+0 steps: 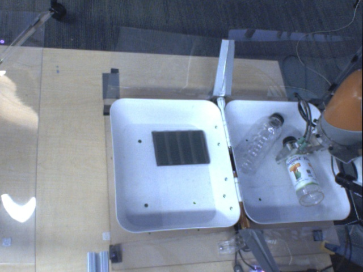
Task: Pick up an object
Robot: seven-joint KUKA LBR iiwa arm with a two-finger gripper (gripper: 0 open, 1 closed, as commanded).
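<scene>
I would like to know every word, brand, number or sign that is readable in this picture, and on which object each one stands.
No text can be read.
Labelled bottle in the right bin: its white label carries orange and green print, too small and blurred to read.
Clear bottle beside it: no label visible.
Dark ribbed pad in the left bin: no writing.

Two bottles (pixel 258 143) crowding right bin (pixel 266 208)
</scene>
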